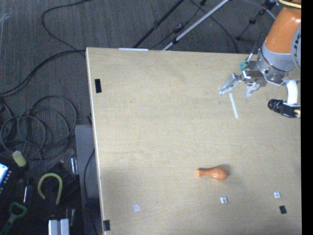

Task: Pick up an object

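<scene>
dark carpet floor [44,38] — black cables [36,116] beside a pale wooden bench [161,121].

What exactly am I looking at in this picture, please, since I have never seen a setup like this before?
This is one camera fixed above a pale wooden bench, looking down at a slant. At the right, a grey robot arm with an orange band reaches in; its two-fingered end effector hangs over the bench with fingers spread, holding nothing. On the bench lie a small orange pear-shaped object, likely what it should pick up, and a thin white stick just below the end effector. Cables and tools lie on the floor at the left.
</scene>
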{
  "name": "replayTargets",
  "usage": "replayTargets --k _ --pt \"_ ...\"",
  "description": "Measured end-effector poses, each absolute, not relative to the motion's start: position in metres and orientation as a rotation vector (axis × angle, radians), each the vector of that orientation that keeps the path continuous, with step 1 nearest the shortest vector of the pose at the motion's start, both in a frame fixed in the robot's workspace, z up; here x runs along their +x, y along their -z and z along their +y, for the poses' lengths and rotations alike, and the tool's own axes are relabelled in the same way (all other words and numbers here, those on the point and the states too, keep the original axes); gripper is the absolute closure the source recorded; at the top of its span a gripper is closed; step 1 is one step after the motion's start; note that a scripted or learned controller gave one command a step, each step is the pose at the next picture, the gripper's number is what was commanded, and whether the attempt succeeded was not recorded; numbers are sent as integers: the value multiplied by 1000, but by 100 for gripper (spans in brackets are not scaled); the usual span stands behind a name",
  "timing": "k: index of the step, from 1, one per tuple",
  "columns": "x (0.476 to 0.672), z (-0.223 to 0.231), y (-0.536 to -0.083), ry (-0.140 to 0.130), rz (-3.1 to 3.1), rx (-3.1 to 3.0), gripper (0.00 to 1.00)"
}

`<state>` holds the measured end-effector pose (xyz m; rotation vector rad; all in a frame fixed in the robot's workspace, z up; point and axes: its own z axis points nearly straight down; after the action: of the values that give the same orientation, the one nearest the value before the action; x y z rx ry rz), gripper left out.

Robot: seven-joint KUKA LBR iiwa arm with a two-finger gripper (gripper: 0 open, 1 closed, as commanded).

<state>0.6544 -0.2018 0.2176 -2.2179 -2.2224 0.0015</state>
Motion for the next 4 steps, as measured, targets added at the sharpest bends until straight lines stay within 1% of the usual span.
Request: replayTargets --k 1,2,3,4 --pt "668 -207 -110 -7 -2404 -2024 0" --pt "669 -215 -100 -3 -2772 -1480 0" --pt "669 -206 -85 -3 -2892 -1233 0" --pt "671 -205 -96 1 -2895 -1234 100"
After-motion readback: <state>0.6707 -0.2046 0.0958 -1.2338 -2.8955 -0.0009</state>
